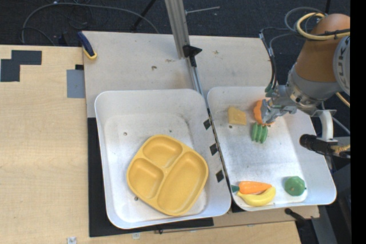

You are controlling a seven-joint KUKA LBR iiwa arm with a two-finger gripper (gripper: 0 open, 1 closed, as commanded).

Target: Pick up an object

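Hovering over the right white bin (pixel 320 194), your gripper (pixel 267 117) sits by an orange rounded toy (pixel 258 111) & green ridged toy (pixel 259 133); fingers' state: can't tell.

Arm lowered from right, gripper (pixel 269 115) down (wrist bent)

No legible text, label, brand mark, number or sign found on any surface examined. The two white bins (pixel 114 123), the yellow divided plate (pixel 167 174), the toy food items and the bench (pixel 40 140) carry no readable markings. Partial dark lettering on the arm's grey housing (pixel 343 66) is cut off and indecipherable.
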